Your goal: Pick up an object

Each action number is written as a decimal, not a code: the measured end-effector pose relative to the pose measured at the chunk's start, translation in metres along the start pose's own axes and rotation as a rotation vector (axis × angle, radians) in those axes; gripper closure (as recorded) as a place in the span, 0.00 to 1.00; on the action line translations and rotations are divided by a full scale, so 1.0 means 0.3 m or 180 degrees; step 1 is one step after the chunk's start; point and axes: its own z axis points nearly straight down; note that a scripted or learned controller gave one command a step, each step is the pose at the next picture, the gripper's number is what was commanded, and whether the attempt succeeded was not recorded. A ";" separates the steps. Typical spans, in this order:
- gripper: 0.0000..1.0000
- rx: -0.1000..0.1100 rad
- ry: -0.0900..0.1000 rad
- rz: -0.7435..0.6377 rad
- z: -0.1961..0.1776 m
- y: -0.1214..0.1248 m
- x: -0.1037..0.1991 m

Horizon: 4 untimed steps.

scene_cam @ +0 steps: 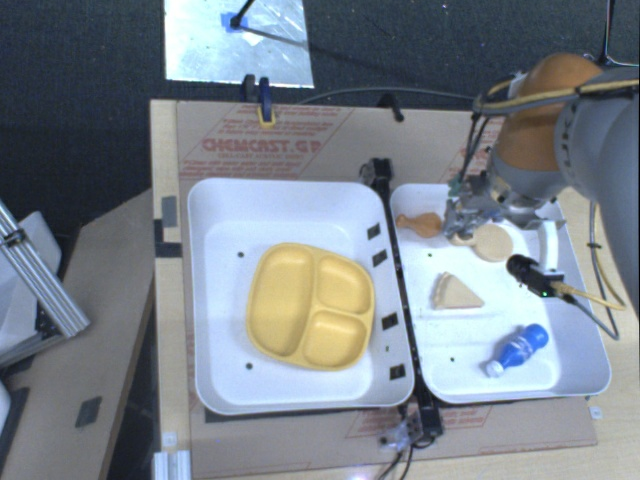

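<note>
The grey KUKA arm with its orange band (545,108) reaches in from the right and hangs over the far end of the right-hand shallow white bin (575,368), next to the left-hand shallow white bin (215,298), which holds a pale yellow plastic plate with three compartments (310,306). The two-finger gripper (465,218) sits low at the right bin's far-left corner, between a small brown drumstick-shaped toy (425,225) and a round tan disc like a biscuit (492,242); whether the claw is spread or pressed together I cannot tell, since the wrist hides it from above. Nearer the middle of that bin lies a cream wedge shaped like a slice of cheese (455,293), and toward the near-right corner a small blue plastic bottle with a white cap (518,350) lies on its side. The drumstick, just beside the claw, looks the likeliest object to pick. It is probably light, hard moulded plastic, smooth and rather slippery, so it could squirt out of a pinch; taking it across its thicker rounded end, not the narrow shank, seems the safer hold.
</note>
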 end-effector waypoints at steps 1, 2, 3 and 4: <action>1.00 -0.0007 0.0002 -0.0007 -0.202 0.002 0.028; 1.00 -0.0006 -0.0001 0.0002 -0.386 -0.004 -0.004; 1.00 0.0004 0.0002 -0.0005 -0.477 -0.001 -0.004; 1.00 0.0014 0.0006 -0.0016 -0.414 0.004 0.151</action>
